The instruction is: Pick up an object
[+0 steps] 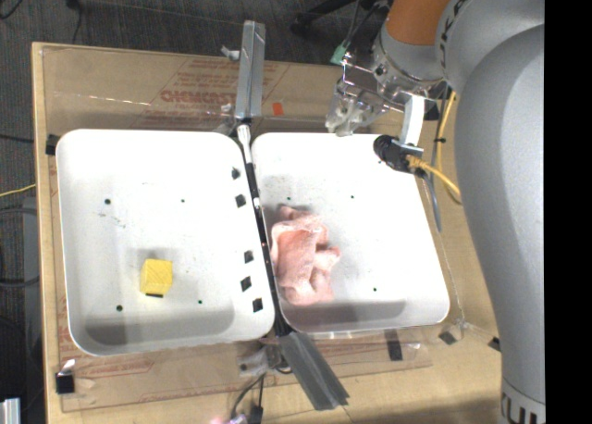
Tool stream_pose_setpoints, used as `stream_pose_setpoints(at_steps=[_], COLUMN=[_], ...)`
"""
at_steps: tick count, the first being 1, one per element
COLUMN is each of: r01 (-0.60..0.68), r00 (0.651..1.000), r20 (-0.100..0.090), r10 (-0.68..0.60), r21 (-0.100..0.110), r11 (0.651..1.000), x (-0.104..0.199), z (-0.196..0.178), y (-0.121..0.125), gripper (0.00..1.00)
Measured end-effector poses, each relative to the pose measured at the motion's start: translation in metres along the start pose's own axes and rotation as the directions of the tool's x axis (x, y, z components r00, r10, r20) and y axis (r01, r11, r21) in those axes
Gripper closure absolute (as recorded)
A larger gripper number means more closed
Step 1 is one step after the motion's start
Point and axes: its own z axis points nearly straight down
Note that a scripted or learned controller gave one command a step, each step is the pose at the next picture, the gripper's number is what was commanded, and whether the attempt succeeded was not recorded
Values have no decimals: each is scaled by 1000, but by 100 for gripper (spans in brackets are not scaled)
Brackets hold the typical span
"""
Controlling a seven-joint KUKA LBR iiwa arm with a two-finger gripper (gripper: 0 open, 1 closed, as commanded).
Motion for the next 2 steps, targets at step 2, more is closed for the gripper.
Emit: stream_pose_setpoints(at_steps=[2], r01=[-248], r00=[969], r20=[1], r10=[248], r21=[4], r11=[969], x=[-59], z=[40], y=[20], gripper=[100])
